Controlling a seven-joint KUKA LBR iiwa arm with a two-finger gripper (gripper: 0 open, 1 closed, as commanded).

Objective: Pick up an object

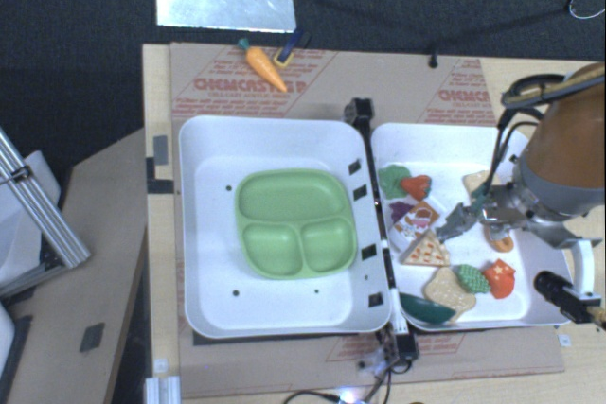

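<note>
My claw (461,220) hangs low in the right bin (445,139), right of centre in the frame, and I cannot tell whether it is released or clenched. Nothing visibly sits in it. The left bin (204,298) holds a green divided tray (294,222), likely kept apart as the drop-off side. My side is crowded with toy food, so I must choose carefully: the pizza slice (426,251) lies just below my claw, the purple piece (404,210) just left, the toast (447,289) lower still. A carrot (265,68) rests on the cardboard in the upper middle, outside both bins.
</note>
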